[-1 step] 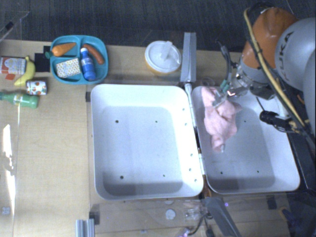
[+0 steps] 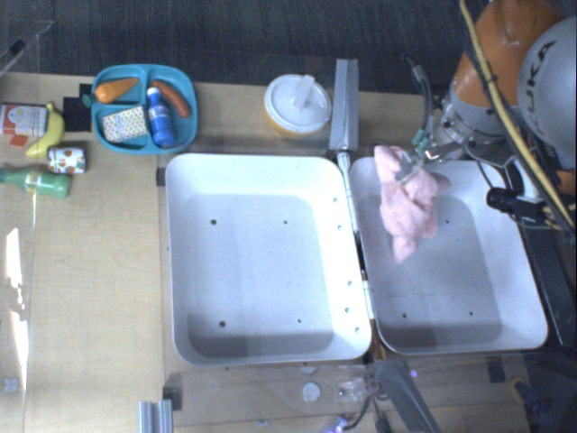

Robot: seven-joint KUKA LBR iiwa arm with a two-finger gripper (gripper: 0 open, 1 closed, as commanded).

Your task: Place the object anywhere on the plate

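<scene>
Camera view: claw (image 2: pixel 422 162) pinches pink cloth (image 2: pixel 406 201) above right bin (image 2: pixel 505 323), upper right of frame. Risk: limp cloth slips loose during transfer, judging by thin grip.

I was looking at a robotics lab, not a home. The wooden surface (image 2: pixel 81 287) carried two shallow white bins (image 2: pixel 261 260) mounted side by side, with a grey industrial arm (image 2: pixel 532 70) and its cables beside them. Toy food sat in a blue divided tray (image 2: pixel 144 106), and the floor beyond seemed to be dark carpet (image 2: pixel 225 16), though the view was dim there.
</scene>
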